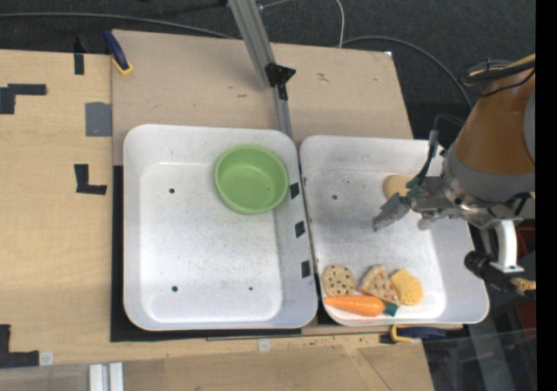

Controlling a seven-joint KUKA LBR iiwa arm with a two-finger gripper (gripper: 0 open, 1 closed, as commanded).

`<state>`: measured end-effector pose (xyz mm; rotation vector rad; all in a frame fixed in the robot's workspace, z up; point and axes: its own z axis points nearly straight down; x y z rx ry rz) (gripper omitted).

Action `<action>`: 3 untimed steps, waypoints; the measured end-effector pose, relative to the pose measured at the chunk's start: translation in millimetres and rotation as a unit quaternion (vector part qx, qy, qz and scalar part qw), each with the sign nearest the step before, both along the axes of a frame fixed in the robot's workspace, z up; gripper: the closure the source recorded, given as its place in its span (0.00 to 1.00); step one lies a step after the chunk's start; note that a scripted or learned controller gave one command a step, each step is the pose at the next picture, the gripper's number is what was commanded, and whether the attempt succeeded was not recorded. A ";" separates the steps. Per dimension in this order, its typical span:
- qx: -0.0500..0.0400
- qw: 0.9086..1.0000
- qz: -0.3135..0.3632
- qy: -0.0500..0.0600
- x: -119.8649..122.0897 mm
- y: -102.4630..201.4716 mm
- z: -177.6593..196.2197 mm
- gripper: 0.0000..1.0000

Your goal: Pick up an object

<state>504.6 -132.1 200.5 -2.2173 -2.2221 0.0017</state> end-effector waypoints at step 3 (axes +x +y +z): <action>-0.001 1.000 0.000 0.000 3.9 -3.9 -110.9 0.00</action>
